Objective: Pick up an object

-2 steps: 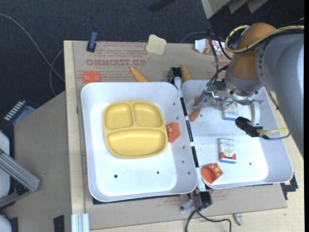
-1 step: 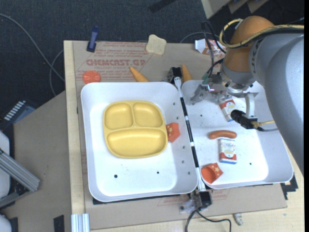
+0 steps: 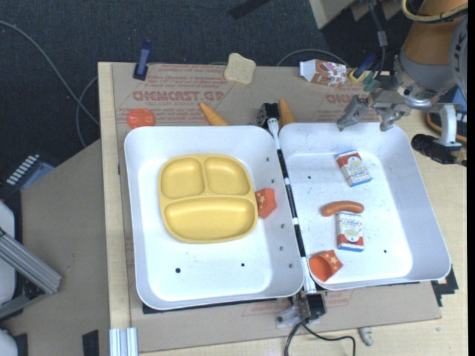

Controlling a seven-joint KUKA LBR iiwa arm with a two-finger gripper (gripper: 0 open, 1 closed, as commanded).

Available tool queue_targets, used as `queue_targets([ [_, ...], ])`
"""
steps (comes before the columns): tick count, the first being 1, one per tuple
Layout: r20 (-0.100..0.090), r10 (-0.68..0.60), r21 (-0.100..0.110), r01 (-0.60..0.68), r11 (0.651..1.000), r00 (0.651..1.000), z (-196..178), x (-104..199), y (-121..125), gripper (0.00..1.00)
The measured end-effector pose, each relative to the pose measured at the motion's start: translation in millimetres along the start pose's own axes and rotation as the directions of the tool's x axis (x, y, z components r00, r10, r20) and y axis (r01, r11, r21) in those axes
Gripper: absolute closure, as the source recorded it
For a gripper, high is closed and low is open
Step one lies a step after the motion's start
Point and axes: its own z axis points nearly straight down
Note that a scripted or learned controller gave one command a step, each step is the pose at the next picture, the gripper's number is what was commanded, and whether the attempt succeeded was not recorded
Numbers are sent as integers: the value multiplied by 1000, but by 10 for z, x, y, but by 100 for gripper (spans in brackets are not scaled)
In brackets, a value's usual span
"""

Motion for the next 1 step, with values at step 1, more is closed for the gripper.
queue_targets([
  [1, -3, 0, 8, 0, 1000, 1000, 1253, -142, -25, 0],
])
